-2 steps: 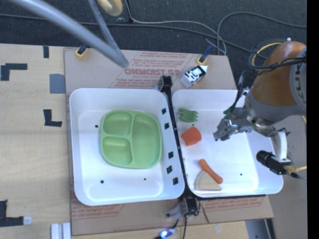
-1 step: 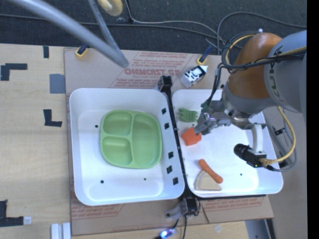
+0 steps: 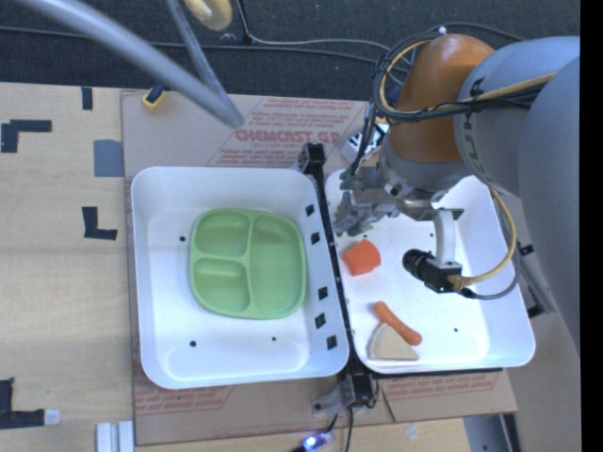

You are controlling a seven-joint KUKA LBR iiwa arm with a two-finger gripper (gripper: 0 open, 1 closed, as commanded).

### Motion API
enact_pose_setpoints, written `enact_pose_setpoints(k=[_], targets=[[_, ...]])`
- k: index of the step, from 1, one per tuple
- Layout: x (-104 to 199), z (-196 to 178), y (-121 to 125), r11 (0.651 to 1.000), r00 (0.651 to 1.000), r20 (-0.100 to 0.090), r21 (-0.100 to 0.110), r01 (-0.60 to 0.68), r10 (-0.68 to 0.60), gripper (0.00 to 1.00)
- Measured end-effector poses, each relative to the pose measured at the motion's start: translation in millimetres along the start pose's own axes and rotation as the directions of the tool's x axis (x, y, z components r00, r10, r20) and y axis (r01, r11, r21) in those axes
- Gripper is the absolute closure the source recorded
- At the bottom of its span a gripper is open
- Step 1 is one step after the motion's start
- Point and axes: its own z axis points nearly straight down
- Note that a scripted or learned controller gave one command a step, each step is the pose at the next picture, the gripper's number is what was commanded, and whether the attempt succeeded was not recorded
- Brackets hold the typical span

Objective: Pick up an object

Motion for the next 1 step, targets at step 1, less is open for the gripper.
enact_pose_setpoints(k=[1], targets=[[49.8,-6.3,30.9,1.000,1.000,0.000,0.000,-0.001,0.001,1.00]])
